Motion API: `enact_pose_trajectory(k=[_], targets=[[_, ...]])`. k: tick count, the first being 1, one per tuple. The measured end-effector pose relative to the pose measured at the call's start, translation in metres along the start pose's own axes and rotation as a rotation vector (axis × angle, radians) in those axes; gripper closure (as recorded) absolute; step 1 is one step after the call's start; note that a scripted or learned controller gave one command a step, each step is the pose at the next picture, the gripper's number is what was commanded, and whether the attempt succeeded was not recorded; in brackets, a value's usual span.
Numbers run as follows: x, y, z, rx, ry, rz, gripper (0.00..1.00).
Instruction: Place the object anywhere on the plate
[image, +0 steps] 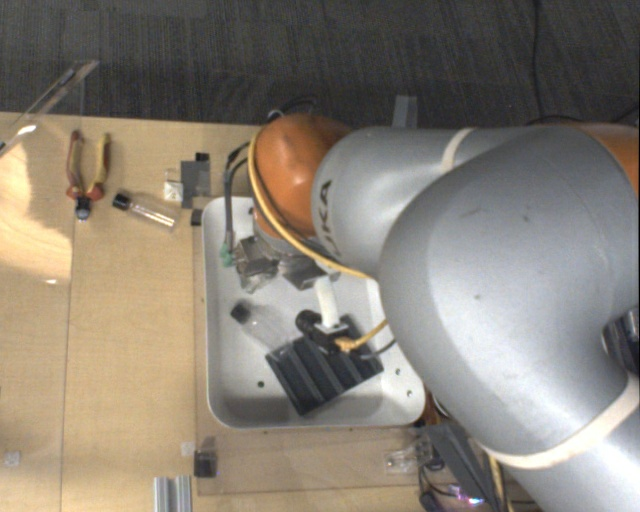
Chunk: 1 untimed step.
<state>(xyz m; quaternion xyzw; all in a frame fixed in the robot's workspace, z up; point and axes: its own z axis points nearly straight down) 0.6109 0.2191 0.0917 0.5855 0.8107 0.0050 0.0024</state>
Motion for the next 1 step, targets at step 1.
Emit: enact_pose_trajectory(k=[1], targets=[[-0.0273, 0.0535, -0.0331, 0.002, 0.000, -0.584, 1.00]])
